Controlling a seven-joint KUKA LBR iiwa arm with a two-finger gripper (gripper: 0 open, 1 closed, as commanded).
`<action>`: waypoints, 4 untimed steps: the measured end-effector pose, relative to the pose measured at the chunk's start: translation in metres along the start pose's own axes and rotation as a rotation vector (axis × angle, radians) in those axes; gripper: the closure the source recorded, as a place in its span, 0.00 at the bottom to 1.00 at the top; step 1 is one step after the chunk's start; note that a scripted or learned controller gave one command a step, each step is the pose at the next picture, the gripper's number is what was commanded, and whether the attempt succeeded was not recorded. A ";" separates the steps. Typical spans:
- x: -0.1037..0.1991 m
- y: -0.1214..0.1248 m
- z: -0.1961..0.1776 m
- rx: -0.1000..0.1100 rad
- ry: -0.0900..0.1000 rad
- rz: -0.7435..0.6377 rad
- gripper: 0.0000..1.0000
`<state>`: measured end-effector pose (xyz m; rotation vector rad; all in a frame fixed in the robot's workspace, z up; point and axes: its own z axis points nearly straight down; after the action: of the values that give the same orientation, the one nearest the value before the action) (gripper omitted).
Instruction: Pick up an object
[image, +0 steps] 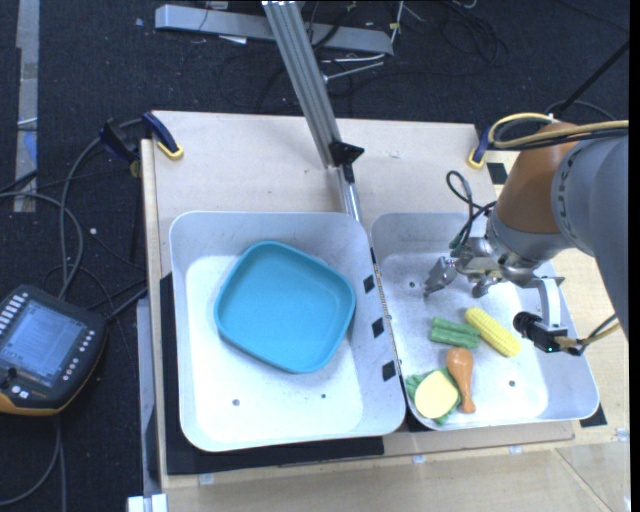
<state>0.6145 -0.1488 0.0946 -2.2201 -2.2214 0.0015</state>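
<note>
In the right bin (400, 255) I see four toy foods clustered toward its near half: a yellow corn cob (493, 331), a green bean-like piece (455, 333) just beside it on the left, an orange drumstick (462, 372) below them, and a round yellow-green slice (436, 394) touching the drumstick near the bin's front corner. Any of these would do as the object to pick; all four lie on the bin floor.

The gripper (455, 275) hangs above the bare part of that bin, up and left of the bean piece, apart from every toy. I can make out metal prongs splayed to either side, but from this slant I cannot tell whether the fingers are spread or closed; nothing shows between them. The arm (560, 205), grey with its orange band, reaches in from the right and covers the bin's far right corner; a black fitting (535, 328) on it hangs close beside the corn's right end.

The left bin (190, 240) holds a blue square plate (285, 305), lying tilted. Both bins sit on the pale bench (250, 165). A slanted metal pole (310, 85) crosses in from the top, and a handheld control pendant (45, 345) lies on the dark floor at left, partly cut off.
</note>
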 end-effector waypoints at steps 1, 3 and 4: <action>0.000 0.000 -0.011 -0.002 0.000 0.000 1.00; -0.005 -0.001 -0.115 -0.005 -0.001 0.000 1.00; -0.007 -0.005 -0.177 -0.007 -0.001 0.000 1.00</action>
<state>0.6099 -0.1558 0.2718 -2.2245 -2.2251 -0.0050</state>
